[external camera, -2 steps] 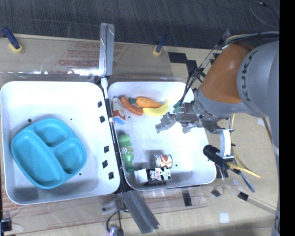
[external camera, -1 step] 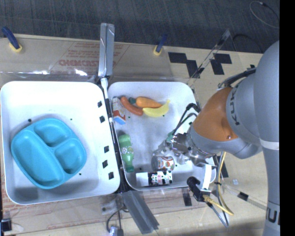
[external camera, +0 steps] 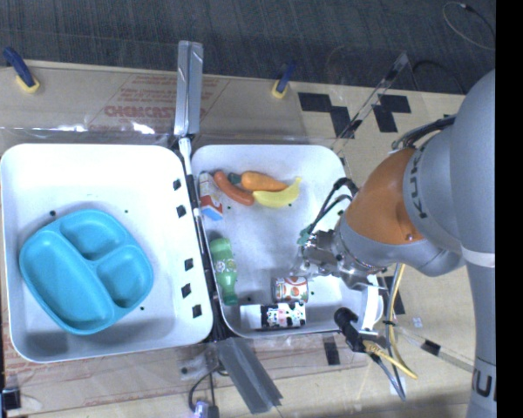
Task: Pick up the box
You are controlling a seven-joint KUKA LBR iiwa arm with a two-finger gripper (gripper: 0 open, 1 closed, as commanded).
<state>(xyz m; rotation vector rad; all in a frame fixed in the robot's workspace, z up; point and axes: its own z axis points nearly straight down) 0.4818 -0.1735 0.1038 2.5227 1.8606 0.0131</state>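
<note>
In the right bin (external camera: 270, 159) a small black-and-white patterned box (external camera: 283, 317) lies flat against the front wall. Just behind it stands a small can (external camera: 290, 290) with a brown and white label. A second small carton (external camera: 208, 195), red, white and blue, leans in the bin's back left corner. My gripper (external camera: 314, 252) hangs over the bin's right side, just behind and to the right of the can and a short way from the patterned box. The wrist hides its tips, and nothing is seen held in it.
An orange carrot (external camera: 233, 190), another orange vegetable (external camera: 261, 180) and a yellow banana (external camera: 276, 198) lie at the back of the right bin. A green bottle (external camera: 223, 269) lies along its left wall. The left bin (external camera: 35, 168) holds a blue divided plate (external camera: 83, 270).
</note>
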